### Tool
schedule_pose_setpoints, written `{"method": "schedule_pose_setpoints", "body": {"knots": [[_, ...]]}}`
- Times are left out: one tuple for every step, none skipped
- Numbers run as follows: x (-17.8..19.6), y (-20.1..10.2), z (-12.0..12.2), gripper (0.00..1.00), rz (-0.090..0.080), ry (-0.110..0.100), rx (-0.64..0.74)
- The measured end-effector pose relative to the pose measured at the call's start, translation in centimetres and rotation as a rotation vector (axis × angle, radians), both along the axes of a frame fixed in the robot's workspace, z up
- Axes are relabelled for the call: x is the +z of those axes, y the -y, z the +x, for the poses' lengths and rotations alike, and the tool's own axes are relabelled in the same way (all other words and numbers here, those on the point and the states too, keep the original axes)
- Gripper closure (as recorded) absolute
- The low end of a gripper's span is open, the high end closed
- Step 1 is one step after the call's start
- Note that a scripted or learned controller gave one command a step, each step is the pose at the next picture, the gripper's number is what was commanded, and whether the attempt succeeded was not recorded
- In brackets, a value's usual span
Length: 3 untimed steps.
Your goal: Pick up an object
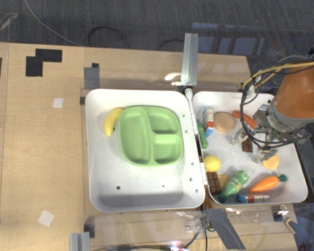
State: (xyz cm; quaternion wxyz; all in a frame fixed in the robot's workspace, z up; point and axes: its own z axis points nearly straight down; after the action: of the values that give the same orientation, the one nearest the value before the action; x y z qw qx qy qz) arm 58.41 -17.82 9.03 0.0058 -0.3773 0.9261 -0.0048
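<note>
Arm [298, 95] reaching in from the right and hanging low over the right bin [302, 192], wrist pointed down into the clutter, evidently placed for a pick there. Gripper [261, 143] near the bin's middle right, among cables and dark linkage; state of the jaws cannot be told, and nothing seen held.

Right bin: crowded. Along the left wall a green marker [202, 134] and a small tube [210, 120]; beside these a tan bun [224, 122]. A red-orange piece [244, 120] close under the wrist. A brown block [246, 146] and an orange slice [271, 162] just beside the gripper, likeliest candidates for pickup by position. Lower down, a lemon [212, 163], a chocolate bar [214, 182], a green bottle [234, 182], a carrot [265, 183] and a red and blue marker [254, 198] along the near wall.

Left bin [102, 192]: a green divided plate [150, 135] lying flat, compartments bare, and a banana [112, 121] touching its left edge. Both well apart from the arm.

Judgement: pick not yet made; tight packing near the gripper risks a missed or double grasp.
</note>
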Motion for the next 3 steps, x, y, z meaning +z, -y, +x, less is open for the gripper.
{"method": "schedule_pose_setpoints", "body": {"knots": [[0.0, -6.3, 3.4, 0.0, 0.008, 0.001, -0.138], [0.0, -2.6, -0.2, 0.0, 0.005, 0.0, -0.152], [-0.1, -4.9, 7.2, 0.0, 0.01, 0.0, -0.295]]}}
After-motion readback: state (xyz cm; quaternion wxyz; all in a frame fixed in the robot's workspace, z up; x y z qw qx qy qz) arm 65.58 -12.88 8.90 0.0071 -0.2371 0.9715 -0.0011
